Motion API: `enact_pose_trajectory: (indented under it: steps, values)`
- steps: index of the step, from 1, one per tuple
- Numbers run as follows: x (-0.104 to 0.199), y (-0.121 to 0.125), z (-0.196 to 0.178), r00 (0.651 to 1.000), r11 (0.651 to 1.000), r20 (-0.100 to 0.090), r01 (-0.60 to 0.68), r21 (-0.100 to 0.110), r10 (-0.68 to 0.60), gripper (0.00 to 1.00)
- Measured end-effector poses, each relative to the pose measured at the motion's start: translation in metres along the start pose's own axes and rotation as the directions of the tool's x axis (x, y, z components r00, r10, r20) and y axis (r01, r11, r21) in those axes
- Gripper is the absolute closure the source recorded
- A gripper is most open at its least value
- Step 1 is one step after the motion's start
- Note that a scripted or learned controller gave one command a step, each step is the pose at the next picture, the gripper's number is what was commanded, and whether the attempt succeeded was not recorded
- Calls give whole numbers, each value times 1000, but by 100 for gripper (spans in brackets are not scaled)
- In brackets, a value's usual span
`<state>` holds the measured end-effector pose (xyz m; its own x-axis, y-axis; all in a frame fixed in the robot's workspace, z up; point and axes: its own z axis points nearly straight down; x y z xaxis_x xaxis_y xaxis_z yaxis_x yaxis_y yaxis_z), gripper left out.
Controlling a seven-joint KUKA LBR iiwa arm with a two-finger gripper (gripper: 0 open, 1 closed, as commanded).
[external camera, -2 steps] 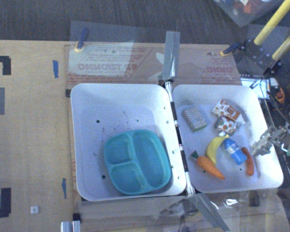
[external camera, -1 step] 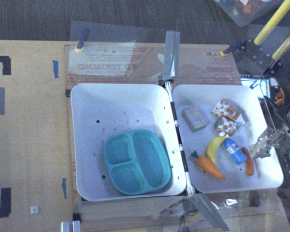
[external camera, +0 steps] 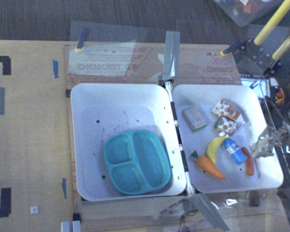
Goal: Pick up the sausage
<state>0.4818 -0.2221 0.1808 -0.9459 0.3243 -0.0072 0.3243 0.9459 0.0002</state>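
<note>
The sausage (external camera: 249,162), a small reddish-brown oblong, lies in the right bin (external camera: 232,185) close to its right wall, pointing roughly toward the front edge. Just to its left stands a blue can (external camera: 235,152). My gripper (external camera: 267,144) shows as a pale metallic shape at the bin's right rim, slightly right of and behind the sausage and apart from it. Nothing is seen held in it.
The right bin also holds a yellow banana (external camera: 213,148), an orange carrot (external camera: 209,166), a grey pouch (external camera: 195,118) and two small printed cartons (external camera: 226,110). A teal divided plate (external camera: 137,161) rests in the left bin (external camera: 87,110). Clamps and yellow bars (external camera: 275,16) crowd the far right.
</note>
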Motion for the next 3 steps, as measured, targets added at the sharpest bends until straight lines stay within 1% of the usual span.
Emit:
enact_pose_trajectory:
  steps: [1,2,3]
  values:
    - [0,0,2,990,990,-2,142,-1,-142,100]
    - [0,0,-5,969,969,1,248,0,-248,100]
    - [0,0,-5,960,960,0,280,0,-280,100]
